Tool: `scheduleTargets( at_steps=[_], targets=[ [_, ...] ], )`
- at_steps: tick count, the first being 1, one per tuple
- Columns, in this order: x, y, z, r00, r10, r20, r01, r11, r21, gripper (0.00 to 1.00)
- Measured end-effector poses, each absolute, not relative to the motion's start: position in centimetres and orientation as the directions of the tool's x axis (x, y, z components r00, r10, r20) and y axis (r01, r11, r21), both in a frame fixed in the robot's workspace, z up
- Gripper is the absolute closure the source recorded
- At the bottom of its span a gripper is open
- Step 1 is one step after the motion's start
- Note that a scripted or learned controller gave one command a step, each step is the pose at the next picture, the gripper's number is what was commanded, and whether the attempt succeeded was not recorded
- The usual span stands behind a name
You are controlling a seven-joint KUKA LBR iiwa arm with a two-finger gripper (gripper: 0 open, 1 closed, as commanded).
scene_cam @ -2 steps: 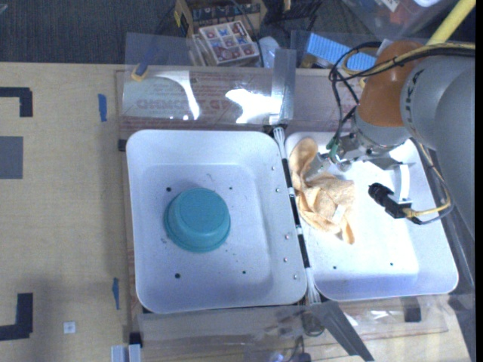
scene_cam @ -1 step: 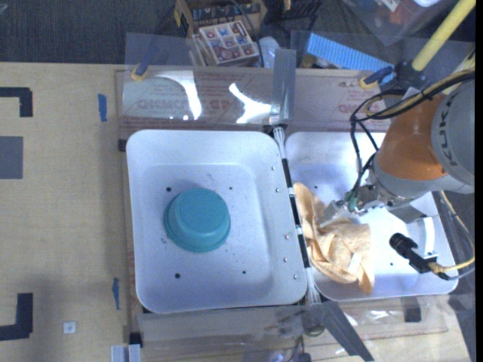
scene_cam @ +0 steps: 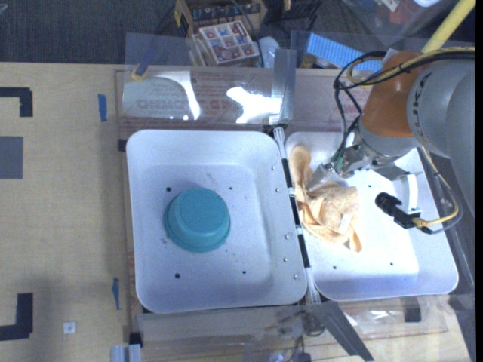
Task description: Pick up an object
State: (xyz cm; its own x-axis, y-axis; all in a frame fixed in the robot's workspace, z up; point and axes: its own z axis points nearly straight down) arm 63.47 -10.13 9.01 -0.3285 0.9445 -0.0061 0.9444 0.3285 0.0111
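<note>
Cloth (scene_cam: 328, 211), tan and crumpled, heaped at nine o'clock in the right bin (scene_cam: 392, 274), pressed against the wall next to the left bin (scene_cam: 151, 281). One strip up toward eleven o'clock of that bin, a short tail down toward six o'clock of the heap.

Pincer (scene_cam: 332, 169) at twelve o'clock of the heap, right at its upper edge. Touching or just above: cannot tell. Apart or together: cannot tell either.

Grey arm (scene_cam: 445, 104) in from three o'clock, slanted over the right bin's two o'clock corner, with the orange band (scene_cam: 385, 104) at one o'clock of the pincer.

Teal bowl (scene_cam: 198, 219), seemingly bottom-up, near the middle of the left bin, a little toward nine o'clock, well apart from the cloth.

Both bins side by side on the pale wooden desk (scene_cam: 53, 217), with two small pieces of blue tape (scene_cam: 102, 108) at nine o'clock of the left bin.
</note>
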Motion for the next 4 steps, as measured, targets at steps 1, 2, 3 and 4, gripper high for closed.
scheduleTargets(
  at_steps=[1, 2, 3, 4],
  targets=[
    [56.1, -12.9, 9.0, -0.455, 0.891, -0.006, 0.891, 0.455, 0.008, 0.00],
    [59.4, -10.0, 9.0, -0.374, 0.928, -0.008, 0.927, 0.374, 0.012, 0.00],
    [54.7, -10.1, 9.0, -0.439, 0.899, -0.005, 0.899, 0.439, 0.010, 0.00],
    [54.8, -10.2, 10.1, -0.435, 0.900, -0.006, 0.900, 0.435, 0.015, 1.00]
  ],
)
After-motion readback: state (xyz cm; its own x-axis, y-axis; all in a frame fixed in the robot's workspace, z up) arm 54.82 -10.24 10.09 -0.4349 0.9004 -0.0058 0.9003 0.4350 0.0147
